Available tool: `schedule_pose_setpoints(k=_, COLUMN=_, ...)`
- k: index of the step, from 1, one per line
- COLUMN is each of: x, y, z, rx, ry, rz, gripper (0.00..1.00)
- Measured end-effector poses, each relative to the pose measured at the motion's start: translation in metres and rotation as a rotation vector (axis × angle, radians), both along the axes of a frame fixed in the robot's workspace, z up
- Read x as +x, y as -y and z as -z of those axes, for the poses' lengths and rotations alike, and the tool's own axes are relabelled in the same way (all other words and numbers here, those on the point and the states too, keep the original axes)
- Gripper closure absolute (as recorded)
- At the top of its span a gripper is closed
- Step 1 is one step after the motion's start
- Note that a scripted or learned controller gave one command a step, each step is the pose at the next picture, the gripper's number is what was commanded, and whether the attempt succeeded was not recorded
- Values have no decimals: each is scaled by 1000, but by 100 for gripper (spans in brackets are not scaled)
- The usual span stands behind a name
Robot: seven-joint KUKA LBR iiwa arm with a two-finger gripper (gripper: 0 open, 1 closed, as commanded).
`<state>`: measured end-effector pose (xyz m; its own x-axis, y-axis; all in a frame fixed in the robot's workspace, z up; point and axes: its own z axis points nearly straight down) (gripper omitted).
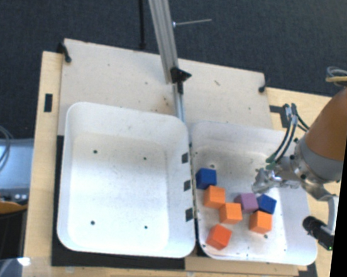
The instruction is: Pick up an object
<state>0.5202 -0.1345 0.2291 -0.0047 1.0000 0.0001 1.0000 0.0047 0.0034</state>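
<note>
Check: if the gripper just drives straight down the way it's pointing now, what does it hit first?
Likely the purple cube. The gripper hangs right above it, with a blue cube close beside, in the right bin. Depth is unclear from this slant, so it could clip the blue one instead.

The tabletop [42, 149] is pale wood. On it lies a beige board [118, 77], and in front of the board sit two white bins side by side: the left bin [124, 179] touching the right bin [236, 143] along one edge.
</note>
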Motion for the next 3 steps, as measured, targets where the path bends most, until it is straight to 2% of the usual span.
schedule_pose_setpoints(k=1, x=27, y=-55, z=3, rx=1, ry=0, rz=-4, gripper=100)
schedule_pose_setpoints(k=3, x=58, y=-150, z=-11, rx=1, ry=2, rz=-2, gripper=100)
